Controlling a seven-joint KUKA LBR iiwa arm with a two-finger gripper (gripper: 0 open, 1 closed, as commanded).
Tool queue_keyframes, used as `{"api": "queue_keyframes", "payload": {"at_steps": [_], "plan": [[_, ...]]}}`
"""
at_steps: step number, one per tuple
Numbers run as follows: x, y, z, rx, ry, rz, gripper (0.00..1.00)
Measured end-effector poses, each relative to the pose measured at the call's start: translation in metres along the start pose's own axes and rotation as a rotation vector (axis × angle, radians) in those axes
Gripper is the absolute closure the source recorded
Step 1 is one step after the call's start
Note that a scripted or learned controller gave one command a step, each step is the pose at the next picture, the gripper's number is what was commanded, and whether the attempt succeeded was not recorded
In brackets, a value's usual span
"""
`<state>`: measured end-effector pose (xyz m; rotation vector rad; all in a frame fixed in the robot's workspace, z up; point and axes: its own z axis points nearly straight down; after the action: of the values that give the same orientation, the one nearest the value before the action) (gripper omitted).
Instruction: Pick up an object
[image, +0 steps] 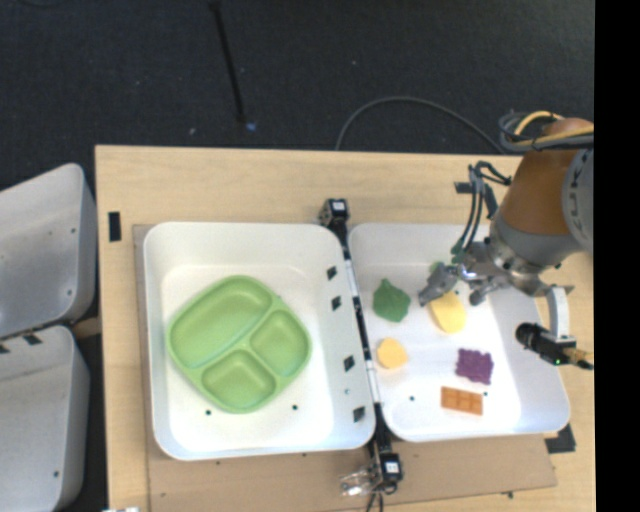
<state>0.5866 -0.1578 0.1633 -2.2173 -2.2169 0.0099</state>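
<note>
Now we see gripper (459, 283) in R bin (540, 400), fingers spread open, nothing between them. Yellow piece (449, 314) lies just at its 6 o'clock, partly under the fingers, long axis approx 11–5. Green piece (391, 301) sits at 9, farther off.
</note>
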Motion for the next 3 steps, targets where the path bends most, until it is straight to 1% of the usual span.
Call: {"api": "queue_keyframes", "payload": {"at_steps": [1,2,3], "plan": [[-0.0115,-0.0009,0.0593,0.000,0.000,0.001,0.00],[-0.0129,-0.0010,0.0658,-0.004,-0.001,0.003,0.00],[-0.0136,-0.0010,0.0588,0.000,0.001,0.005,1.00]]}}
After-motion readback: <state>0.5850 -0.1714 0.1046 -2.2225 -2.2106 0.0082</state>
